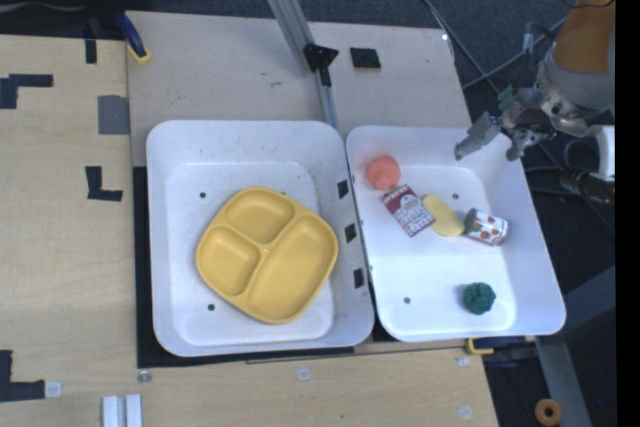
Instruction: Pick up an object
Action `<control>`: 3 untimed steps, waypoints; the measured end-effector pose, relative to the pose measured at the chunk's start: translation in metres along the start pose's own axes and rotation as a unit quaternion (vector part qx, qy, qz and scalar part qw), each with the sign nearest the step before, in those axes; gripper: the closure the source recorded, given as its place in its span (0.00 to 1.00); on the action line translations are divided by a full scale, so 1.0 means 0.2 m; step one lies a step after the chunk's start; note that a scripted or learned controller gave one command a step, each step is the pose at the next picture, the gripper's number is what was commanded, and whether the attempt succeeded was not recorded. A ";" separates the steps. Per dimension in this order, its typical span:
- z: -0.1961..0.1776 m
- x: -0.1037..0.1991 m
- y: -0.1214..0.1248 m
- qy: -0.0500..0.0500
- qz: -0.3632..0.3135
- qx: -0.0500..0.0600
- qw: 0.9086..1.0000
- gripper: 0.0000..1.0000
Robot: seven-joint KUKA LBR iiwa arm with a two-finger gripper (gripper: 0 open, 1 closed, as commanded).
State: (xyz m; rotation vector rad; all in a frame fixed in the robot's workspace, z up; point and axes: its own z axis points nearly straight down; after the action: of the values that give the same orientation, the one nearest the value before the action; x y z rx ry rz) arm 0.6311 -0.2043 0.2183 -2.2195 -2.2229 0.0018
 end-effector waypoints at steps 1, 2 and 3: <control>0.30 0.04 -0.02 0.001 0.000 0.003 1.000 0.00; 0.54 0.03 0.00 0.000 0.000 0.002 1.000 0.00; 0.67 0.04 0.01 -0.001 -0.001 0.000 1.000 0.00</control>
State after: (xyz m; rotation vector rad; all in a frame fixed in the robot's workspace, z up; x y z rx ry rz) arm 0.6320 -0.1971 0.0843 -2.2195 -2.2256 0.0027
